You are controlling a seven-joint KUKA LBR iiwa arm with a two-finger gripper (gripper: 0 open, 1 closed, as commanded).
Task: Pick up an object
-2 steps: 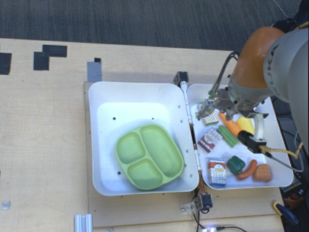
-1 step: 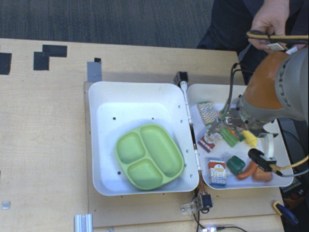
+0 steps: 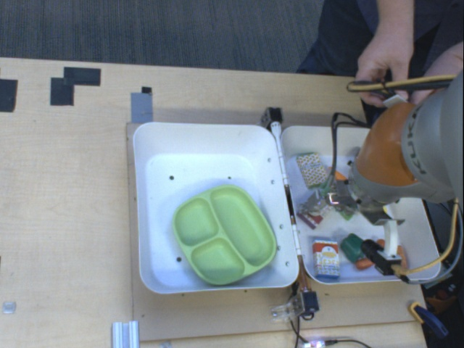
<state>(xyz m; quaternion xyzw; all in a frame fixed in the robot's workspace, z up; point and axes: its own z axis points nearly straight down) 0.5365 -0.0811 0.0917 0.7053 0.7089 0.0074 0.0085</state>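
Glossy green plastic tray (image 3: 225, 234), smooth white bins (image 3: 156, 194) (likely plastic), pale wood bench (image 3: 65, 216)

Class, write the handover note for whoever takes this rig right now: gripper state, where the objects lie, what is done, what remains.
Gripper: low in the right bin, among the clutter; its grip cannot be judged from here.
Objects: patterned packet, small carton and dark green item all lie in the right bin. Green divided plate sits in the left bin.
Done: arm is down over the right bin.
Left: secure one object and lift it; nothing is visibly lifted yet.
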